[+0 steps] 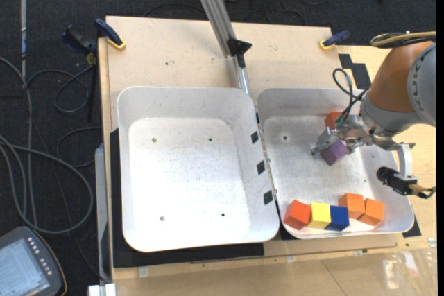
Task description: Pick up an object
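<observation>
My gripper (pixel 331 147) reaches in from the right over the right bin (pixel 277 114), about mid-bin. A small purple block (pixel 336 152) sits tilted between its fingers, with one grey finger (pixel 321 146) against the block's left side. The gripper is shut on this block. An orange block (pixel 334 120) peeks out just behind the gripper, partly hidden by it. Along the bin's near wall lies a row of blocks: orange (pixel 298 213), yellow (pixel 320 214), blue (pixel 339 218) and two more orange ones (pixel 352 204) (pixel 373 211).
The left bin (pixel 132 107) lies beside the right one, their rims meeting at the middle (pixel 258 149). A slanted metal pole (pixel 211 0) ends at the bins' far edge. Clamps (pixel 109 33) (pixel 334 39) grip the board's far corners.
</observation>
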`<action>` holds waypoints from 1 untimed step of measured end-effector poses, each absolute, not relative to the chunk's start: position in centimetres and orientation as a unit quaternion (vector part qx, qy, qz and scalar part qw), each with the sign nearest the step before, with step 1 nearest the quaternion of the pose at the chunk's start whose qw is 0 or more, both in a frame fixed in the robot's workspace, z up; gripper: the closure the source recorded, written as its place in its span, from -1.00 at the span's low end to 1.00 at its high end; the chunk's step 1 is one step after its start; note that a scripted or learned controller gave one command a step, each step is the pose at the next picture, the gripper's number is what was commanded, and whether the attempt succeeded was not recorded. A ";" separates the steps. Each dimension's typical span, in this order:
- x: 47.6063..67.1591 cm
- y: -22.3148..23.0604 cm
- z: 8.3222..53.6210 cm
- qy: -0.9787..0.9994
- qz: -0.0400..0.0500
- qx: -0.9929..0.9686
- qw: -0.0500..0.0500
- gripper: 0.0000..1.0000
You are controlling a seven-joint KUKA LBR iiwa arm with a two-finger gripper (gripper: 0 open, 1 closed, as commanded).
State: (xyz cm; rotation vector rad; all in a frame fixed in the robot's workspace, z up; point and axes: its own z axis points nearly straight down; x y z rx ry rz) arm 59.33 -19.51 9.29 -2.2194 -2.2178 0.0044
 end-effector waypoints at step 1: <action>59.5 -19.6 10.6 -0.707 0.000 -0.708 0.000 1.00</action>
